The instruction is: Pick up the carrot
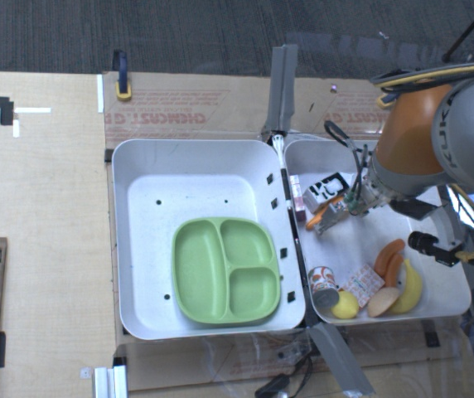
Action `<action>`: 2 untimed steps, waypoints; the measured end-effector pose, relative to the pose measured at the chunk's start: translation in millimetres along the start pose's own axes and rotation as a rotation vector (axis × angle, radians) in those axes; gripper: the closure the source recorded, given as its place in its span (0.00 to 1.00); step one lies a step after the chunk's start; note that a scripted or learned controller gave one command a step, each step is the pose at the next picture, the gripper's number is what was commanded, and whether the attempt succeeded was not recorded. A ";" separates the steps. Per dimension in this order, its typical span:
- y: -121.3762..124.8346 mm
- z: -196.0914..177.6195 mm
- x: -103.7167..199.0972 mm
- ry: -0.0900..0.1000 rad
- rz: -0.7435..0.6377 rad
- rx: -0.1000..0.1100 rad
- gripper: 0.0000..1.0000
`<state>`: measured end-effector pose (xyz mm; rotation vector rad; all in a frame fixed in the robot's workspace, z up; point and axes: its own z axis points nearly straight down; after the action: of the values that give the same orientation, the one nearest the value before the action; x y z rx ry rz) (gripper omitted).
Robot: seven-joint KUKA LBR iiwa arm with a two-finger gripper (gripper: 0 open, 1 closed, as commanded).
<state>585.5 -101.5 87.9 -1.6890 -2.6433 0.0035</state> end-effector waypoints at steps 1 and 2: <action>44.9 -1.1 -41.6 -0.002 -0.128 0.000 0.00; 44.8 -7.1 -42.5 -0.001 -0.126 0.001 1.00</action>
<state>644.0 -121.2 94.7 -1.5197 -2.7443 0.0052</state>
